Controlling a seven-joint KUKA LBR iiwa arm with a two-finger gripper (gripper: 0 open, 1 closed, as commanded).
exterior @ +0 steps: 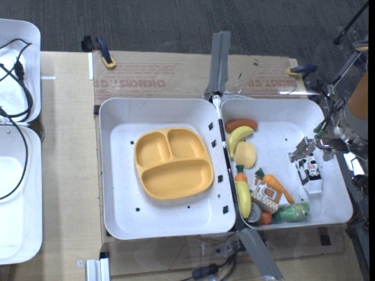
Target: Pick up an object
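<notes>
My gripper (303, 151) hangs low over the right side of the right bin (281, 113), with the arm coming in from the right edge. Just below and to the right of it lies a small white box with black markings (312, 175), close to the gripper; whether they touch is unclear. Along the bin's left side are a red sausage (241, 124), a banana (239, 138) and a pale yellow fruit (246, 155). Toward the front lie a second banana (243, 199), an orange carrot (276, 186), a snack box (265, 195), a green item (293, 212) and a can (253, 215).
The left bin (117, 157) holds a yellow divided plate (174, 163). A grey divider bar (219, 63) runs between the bins at the back. Blue clamps (104, 52) hold cardboard behind the bins. White tubs with black cables (14, 86) stand at the far left.
</notes>
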